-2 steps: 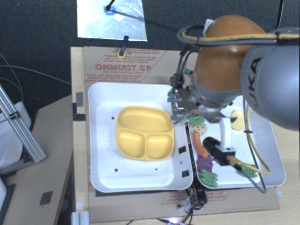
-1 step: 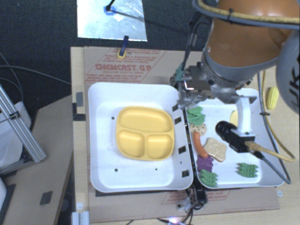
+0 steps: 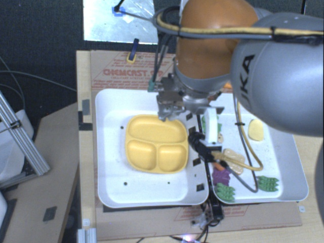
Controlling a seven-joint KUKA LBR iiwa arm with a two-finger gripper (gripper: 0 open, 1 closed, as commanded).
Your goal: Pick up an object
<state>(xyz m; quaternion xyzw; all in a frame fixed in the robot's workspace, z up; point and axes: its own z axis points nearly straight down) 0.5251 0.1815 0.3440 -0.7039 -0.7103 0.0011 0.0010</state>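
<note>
Here the tool (image 3: pixel 167 113) is seen low over the far rim of the yellow divided plate (image 3: pixel 156 143) in the left bin (image 3: pixel 109 151), its spread unreadable, so that rim should be straddled squarely before closing.

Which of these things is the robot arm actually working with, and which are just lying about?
In play:
gripper
yellow divided plate, under the gripper, in the left bin

Lying about, right bin:
pale yellow piece
green toys
purple piece

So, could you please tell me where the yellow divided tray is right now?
The yellow divided tray lies in the left bin, toward its right side, with the end effector at its far edge.
</note>
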